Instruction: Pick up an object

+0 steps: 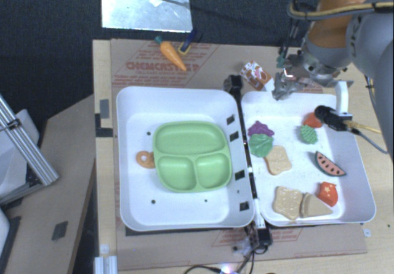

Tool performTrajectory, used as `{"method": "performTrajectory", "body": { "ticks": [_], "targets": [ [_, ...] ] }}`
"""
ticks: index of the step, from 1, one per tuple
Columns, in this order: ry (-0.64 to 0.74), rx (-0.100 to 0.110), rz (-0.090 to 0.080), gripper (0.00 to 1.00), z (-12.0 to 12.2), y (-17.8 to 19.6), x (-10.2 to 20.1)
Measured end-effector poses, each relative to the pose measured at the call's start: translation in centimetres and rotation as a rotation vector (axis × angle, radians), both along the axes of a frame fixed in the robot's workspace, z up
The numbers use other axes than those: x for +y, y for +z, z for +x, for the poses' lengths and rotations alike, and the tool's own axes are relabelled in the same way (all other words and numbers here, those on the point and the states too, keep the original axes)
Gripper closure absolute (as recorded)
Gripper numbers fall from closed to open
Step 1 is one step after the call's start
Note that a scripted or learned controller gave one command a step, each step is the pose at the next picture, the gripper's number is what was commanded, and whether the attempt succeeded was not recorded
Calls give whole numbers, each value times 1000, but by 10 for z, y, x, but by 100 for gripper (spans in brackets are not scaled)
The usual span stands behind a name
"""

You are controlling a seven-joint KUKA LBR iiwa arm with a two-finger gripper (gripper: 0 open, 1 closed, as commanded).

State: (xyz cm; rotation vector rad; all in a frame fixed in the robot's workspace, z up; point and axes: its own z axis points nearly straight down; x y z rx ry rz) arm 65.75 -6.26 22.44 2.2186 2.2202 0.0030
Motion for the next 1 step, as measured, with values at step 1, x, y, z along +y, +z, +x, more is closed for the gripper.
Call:
{"method": "performTrajectory", "body": {
  "ticks": [1],
  "targets": [
    [4, 2, 0, 100, -3, -7, 7]
  ]
}}
